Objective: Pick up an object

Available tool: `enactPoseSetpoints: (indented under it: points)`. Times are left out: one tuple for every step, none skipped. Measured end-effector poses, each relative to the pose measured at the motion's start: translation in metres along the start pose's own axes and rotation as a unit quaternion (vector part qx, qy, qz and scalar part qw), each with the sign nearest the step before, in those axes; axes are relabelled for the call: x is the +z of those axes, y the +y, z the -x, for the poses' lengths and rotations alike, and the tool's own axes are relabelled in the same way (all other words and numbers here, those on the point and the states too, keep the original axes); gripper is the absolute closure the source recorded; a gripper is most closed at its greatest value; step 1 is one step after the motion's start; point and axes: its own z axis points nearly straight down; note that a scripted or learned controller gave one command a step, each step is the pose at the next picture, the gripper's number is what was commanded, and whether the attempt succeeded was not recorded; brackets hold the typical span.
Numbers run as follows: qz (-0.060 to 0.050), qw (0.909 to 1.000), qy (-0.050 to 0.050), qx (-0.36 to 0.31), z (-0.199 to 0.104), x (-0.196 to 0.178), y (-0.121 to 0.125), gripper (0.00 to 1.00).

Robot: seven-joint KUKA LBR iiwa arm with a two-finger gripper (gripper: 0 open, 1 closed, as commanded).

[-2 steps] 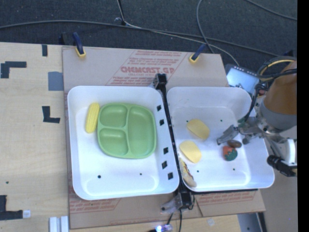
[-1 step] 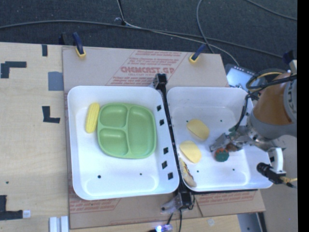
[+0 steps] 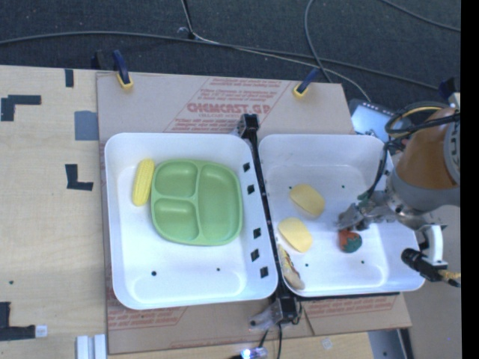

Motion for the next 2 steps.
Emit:
enactPoseSetpoints:
  points:
    - [0.002,1.0000,-0.001,0.000,-0.002,-0.062,0.003,1.00]
    - [0.003,1.0000,-0.001,0.000,-0.006,-0.125,0.005,1.00]
